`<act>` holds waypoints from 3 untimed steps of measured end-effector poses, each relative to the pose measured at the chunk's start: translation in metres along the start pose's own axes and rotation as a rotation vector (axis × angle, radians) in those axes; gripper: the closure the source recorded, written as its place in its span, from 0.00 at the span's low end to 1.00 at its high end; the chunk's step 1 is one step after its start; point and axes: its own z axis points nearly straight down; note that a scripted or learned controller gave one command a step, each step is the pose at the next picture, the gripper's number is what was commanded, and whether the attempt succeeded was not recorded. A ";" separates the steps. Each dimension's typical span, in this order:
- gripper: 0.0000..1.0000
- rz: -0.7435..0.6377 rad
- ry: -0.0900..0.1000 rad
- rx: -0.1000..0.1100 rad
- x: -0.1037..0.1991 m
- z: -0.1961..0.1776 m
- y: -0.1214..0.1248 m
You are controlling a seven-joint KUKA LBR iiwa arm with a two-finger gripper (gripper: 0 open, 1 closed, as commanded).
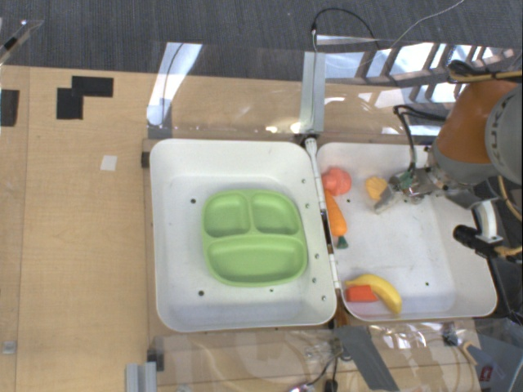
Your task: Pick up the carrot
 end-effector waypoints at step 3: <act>0.00 -0.154 0.002 0.014 0.006 0.003 0.058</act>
